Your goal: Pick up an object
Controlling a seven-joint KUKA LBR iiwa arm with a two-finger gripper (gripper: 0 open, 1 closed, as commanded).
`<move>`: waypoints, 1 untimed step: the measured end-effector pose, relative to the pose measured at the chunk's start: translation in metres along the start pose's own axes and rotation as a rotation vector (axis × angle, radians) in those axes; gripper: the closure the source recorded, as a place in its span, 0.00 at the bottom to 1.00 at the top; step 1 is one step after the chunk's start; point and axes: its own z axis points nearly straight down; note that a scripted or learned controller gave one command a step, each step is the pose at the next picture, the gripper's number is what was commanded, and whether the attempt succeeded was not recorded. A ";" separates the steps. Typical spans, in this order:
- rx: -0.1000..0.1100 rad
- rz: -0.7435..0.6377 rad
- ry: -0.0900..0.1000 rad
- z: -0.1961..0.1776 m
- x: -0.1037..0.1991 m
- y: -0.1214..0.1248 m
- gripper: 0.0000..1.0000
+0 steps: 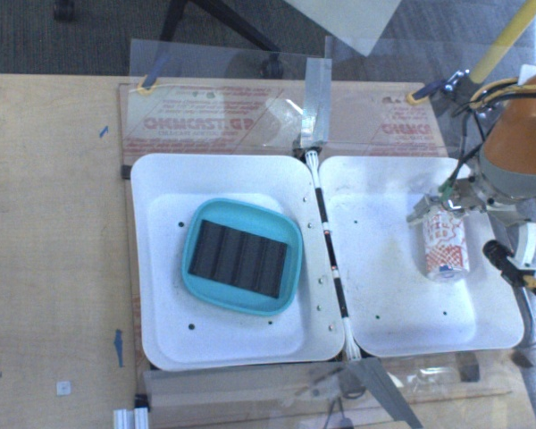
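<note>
Wooden bench, right bin [375,329]: red-patterned white packet [446,244] lying lengthwise; claw [448,202] above, grip unclear.

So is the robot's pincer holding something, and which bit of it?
It cannot be told. The pincer sits right at the top end of the red-and-white patterned packet in the right white bin, but the grip itself is unclear.

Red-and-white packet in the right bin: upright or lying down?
Lying down. The packet rests lengthwise on the right bin floor, under the end effector.
</note>
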 end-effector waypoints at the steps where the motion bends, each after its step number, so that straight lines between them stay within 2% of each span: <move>1: -0.001 -0.011 -0.001 0.000 -0.001 0.000 0.00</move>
